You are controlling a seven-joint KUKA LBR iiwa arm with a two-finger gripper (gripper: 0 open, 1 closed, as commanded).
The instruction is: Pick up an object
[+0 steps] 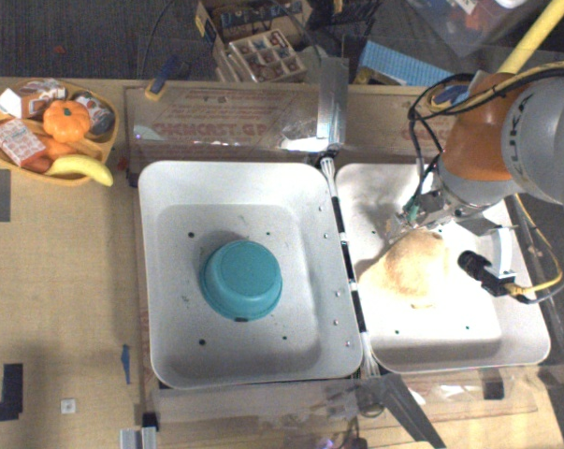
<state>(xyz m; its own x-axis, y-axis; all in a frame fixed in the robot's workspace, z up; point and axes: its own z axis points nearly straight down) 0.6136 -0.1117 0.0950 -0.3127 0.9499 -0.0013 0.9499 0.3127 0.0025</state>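
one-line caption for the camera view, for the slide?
KUKA arm reaching over the right bin above a tan bread-like lump; teal bowl in the left bin.

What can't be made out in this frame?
- pincer: fingers hidden under the arm's wrist, camera view; open or shut unclear.
- tan round object in the right bin: blurred, identity unclear; contact with the pincer unclear.
- teal bowl: upright or inverted unclear from above.

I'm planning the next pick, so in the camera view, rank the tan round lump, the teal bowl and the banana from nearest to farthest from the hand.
From the hand, in the right bin:
1. Tan round lump, right bin, just below the hand.
2. Teal bowl, left bin's middle.
3. Banana, in the dish of toy food off the bins, far upper left.
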